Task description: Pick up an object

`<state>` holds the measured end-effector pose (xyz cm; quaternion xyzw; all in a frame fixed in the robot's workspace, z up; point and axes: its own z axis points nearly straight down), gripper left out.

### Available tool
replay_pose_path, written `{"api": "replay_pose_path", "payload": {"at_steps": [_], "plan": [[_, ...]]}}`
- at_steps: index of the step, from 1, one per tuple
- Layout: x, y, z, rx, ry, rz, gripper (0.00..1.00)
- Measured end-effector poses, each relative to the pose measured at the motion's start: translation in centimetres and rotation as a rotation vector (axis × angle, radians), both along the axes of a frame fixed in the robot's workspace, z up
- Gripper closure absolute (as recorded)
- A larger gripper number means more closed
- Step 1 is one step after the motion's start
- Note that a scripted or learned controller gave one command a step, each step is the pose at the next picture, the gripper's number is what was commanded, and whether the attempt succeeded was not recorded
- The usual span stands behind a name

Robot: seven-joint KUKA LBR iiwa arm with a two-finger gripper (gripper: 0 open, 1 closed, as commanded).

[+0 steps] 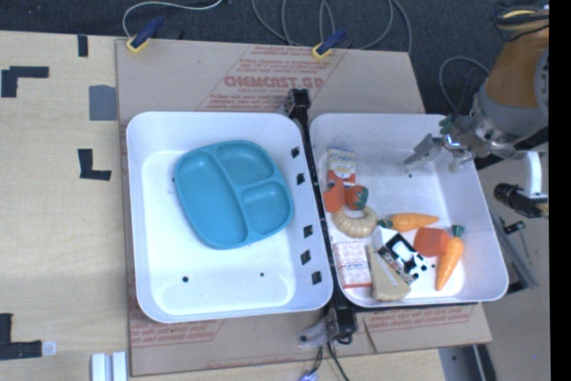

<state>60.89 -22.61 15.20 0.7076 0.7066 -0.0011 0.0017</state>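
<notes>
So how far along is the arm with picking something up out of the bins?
Nothing looks picked yet. The gripper hangs over the right bin near its upper right corner, with nothing between its fingers. The carrots, ring and packets still lie in the bin's lower half. Left: descend, grasp, lift.

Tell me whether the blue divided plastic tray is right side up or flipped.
Right side up: the blue divided plastic tray in the left white bin shows three recessed compartments facing the camera.
</notes>
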Motion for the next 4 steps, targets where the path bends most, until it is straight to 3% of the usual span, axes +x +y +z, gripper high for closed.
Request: {"api": "replay_pose_path", "payload": {"at_steps": [1, 2, 3, 4], "plan": [[-0.2, 8.7, -6.6, 0.003, -0.001, 0.003, 0.0], [-9.4, 2.0, -6.5, -0.001, -0.002, -0.001, 0.0], [-1.5, 6.4, 12.7, 0.003, -0.003, 0.004, 0.0], [-3.6, 11.8, -1.2, 0.006, 0.007, 0.003, 0.0]]}}
